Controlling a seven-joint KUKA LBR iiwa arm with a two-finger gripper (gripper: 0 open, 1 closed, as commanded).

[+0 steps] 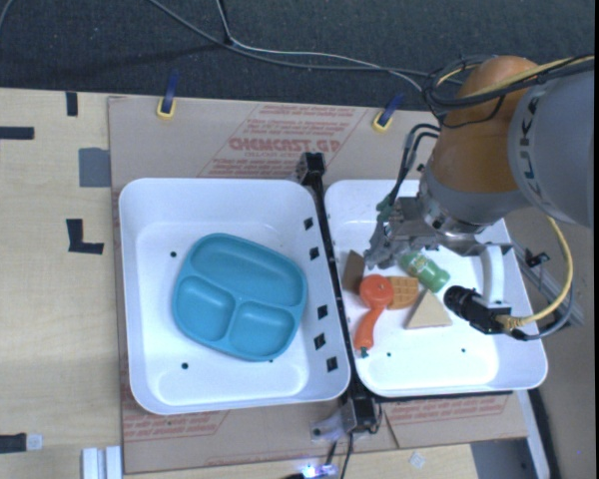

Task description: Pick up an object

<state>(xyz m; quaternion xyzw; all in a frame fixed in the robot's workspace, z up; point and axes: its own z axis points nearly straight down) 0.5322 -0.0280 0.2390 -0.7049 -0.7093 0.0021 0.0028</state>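
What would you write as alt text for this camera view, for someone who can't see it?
A grey and orange robot arm reaches into the right white bin, its gripper low over a small pile: an orange scoop, a green item and tan wedges. The left white bin holds a blue divided plate.

two white bins (140, 267), one blue tray (240, 295), one orange scoop (371, 309)

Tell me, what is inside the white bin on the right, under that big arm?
In the right bin lie an orange scoop-like toy, a tan wedge and a green piece. The arm covers the bin's far part, hiding whatever lies there.
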